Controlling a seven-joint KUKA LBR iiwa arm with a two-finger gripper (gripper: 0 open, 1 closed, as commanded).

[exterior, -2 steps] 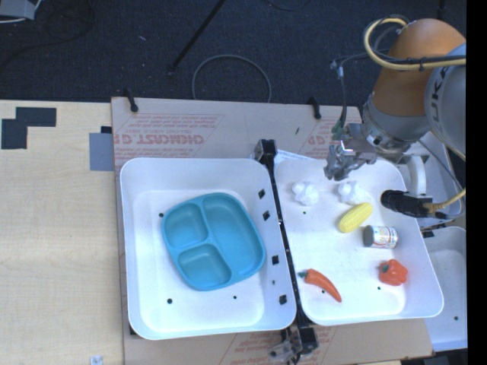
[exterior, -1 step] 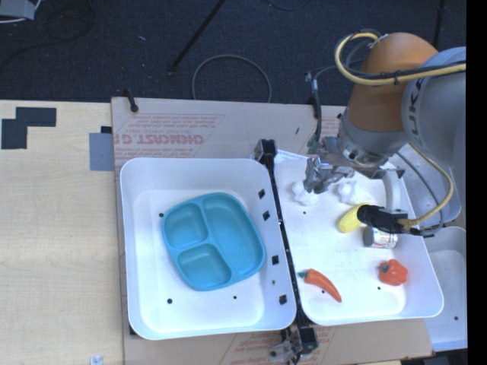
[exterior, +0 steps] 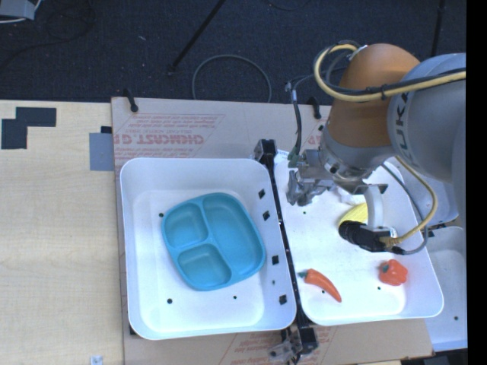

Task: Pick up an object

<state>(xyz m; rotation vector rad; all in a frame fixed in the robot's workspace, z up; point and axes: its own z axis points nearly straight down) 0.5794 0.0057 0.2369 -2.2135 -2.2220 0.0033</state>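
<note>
The end effector (exterior: 302,189) (grip state unclear) hangs over the right bin (exterior: 426,295), above the carrot (exterior: 322,282).

You are seeing the arm (exterior: 403,112) running off the right edge and covering the right bin's (exterior: 365,310) far corner. It is also hiding part of the yellow object (exterior: 354,214) beneath its cable.

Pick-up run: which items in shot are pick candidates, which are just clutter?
Candidates:
blue tray, left bin
carrot, right bin
red pepper, right bin
yellow object, right bin, partly hidden by the arm
gripper, over the right bin's far left corner

Clutter:
cables on the dark floor
grey patch on the bench
</note>
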